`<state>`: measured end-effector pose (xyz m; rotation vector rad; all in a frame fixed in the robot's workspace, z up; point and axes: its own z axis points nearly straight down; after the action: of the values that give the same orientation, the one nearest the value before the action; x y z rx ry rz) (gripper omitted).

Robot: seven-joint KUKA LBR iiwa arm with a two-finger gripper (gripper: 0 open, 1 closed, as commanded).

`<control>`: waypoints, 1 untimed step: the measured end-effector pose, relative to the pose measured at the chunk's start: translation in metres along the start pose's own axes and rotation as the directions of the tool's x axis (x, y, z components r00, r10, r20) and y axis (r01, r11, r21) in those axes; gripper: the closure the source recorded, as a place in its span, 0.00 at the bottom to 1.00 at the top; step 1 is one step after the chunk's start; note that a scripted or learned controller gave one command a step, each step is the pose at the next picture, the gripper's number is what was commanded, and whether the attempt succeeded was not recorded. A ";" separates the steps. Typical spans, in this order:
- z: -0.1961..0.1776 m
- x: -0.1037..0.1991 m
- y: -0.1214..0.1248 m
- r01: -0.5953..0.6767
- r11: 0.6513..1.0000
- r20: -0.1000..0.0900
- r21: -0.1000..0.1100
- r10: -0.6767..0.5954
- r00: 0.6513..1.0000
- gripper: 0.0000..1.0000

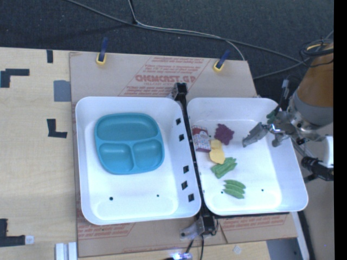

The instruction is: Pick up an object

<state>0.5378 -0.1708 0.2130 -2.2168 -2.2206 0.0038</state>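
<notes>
A light wooden bench top [32, 161] carries a few dark tape marks. On it lies a brown cardboard sheet [162, 77] with red printing, held at its far edge by two yellow clamps [101, 58]. Beyond the bench is dark blue-grey carpet [217, 10], crossed by thin black cables [162, 26]. The light is even and soft.

Robotics test lab. Evidence: two white bins [87, 161] clamped side by side on a cardboard sheet [162, 75] held by yellow clips [101, 57]; black tape marks [16, 76] on the wooden table [32, 145]; cables [162, 26] trailing across dark carpet [217, 10].
</notes>
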 end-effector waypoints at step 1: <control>0.064 0.003 -0.001 0.000 1.000 -0.001 0.004 0.000 1.000 0.00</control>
<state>0.5367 -0.1675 0.1487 -2.2142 -2.2175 0.0073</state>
